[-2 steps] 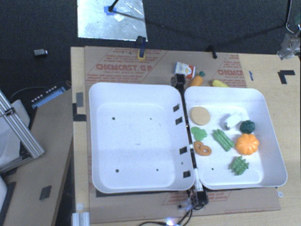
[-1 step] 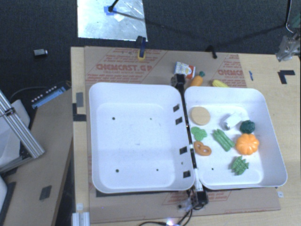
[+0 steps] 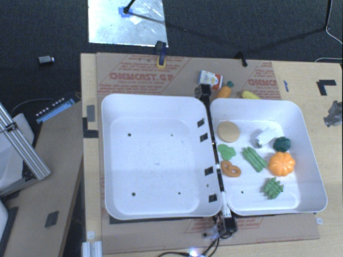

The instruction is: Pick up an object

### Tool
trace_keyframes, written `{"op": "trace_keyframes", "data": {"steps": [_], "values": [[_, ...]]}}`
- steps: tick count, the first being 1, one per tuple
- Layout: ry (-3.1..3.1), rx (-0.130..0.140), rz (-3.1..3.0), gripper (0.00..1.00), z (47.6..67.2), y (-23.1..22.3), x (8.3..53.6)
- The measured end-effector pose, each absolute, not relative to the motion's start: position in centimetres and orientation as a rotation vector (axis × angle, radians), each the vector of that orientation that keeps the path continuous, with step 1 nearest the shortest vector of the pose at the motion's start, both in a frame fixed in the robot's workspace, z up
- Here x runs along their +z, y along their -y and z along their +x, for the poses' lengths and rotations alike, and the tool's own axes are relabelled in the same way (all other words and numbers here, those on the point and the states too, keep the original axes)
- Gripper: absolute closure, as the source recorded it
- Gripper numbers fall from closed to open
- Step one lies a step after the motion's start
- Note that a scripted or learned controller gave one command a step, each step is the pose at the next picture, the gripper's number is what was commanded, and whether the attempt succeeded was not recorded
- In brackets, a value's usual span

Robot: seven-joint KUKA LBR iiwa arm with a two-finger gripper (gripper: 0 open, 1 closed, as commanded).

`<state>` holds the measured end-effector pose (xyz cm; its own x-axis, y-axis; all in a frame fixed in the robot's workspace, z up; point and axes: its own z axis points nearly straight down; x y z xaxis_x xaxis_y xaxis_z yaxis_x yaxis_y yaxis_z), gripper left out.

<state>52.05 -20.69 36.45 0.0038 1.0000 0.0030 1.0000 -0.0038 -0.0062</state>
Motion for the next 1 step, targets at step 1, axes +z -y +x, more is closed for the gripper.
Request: {"op": "trace_keyframes", "data": {"steps": [1], "values": [[2.223,-0.001,-2.221,1.0,49.68,20.62,25.66]]}}
